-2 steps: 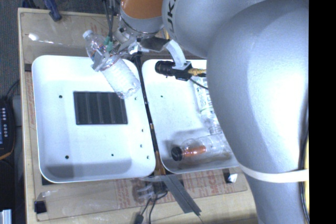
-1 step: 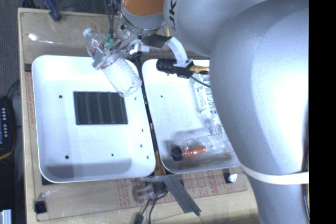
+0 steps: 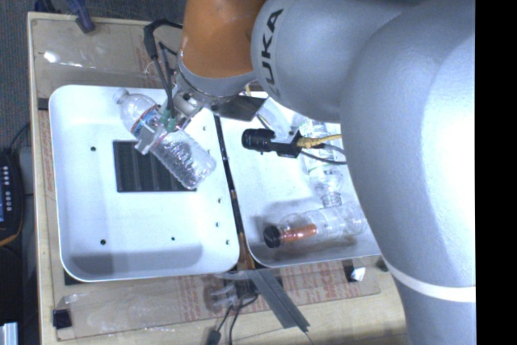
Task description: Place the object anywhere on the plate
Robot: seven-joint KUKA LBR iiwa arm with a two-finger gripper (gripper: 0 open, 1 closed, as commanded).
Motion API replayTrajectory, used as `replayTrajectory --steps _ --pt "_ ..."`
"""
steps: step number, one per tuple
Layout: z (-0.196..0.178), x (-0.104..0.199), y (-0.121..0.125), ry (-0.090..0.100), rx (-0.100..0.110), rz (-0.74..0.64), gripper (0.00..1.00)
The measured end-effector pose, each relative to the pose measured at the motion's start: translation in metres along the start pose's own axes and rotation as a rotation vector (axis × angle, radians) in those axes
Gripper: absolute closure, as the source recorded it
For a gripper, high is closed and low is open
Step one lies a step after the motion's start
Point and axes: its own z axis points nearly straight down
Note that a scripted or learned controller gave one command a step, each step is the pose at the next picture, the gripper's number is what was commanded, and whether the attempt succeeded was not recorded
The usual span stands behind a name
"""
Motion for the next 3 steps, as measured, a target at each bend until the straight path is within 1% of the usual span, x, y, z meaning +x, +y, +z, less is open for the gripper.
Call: replayTrajectory --steps 1,2,3 --pt "-0.031 -0.029 -0.001 -0.004 -0.004 -0.258 1.0" --pt "0.029 0.026 -0.016 -0.001 -0.001 -0.327 1.0" --pt "0.077 0.024 0.035 -0.002 -0.002 -0.333 1.0"
